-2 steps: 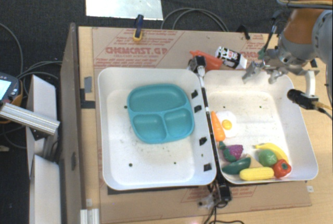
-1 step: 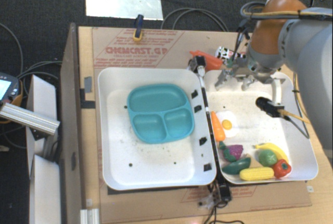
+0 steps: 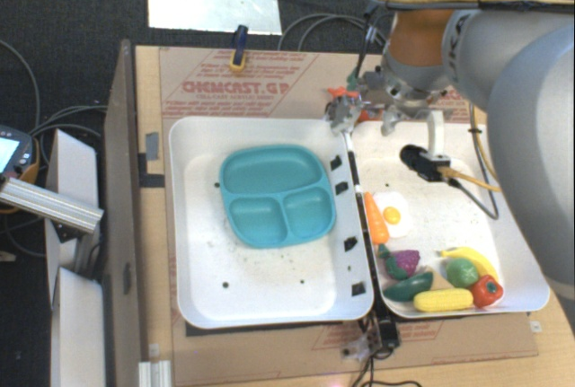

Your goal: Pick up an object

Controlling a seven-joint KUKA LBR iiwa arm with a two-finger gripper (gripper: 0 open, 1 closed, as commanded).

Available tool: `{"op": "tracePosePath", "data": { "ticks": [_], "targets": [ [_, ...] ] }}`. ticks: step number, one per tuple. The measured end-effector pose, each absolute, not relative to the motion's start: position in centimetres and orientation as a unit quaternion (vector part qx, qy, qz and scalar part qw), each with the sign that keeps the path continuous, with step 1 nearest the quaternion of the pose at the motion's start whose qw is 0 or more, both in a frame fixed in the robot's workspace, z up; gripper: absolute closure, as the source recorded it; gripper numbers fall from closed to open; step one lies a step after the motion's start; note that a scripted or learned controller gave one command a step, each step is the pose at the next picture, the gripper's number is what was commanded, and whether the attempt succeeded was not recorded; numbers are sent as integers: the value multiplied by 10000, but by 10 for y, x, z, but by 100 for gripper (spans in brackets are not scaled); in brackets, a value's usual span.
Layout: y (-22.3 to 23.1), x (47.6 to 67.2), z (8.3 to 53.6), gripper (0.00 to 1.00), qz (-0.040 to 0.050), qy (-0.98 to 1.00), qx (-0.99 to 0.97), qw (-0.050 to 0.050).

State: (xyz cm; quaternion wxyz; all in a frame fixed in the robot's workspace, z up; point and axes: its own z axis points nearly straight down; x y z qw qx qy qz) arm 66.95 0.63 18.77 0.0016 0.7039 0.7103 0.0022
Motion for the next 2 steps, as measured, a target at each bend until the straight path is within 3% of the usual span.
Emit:
{"op": "tracePosePath", "data": {
  "ticks": [1,2],
  "targets": [
    [-90,656,230,0,8,7064,7078,21],
    [-35,661,183,0,4,7095,7047,-1]
  ]
}}
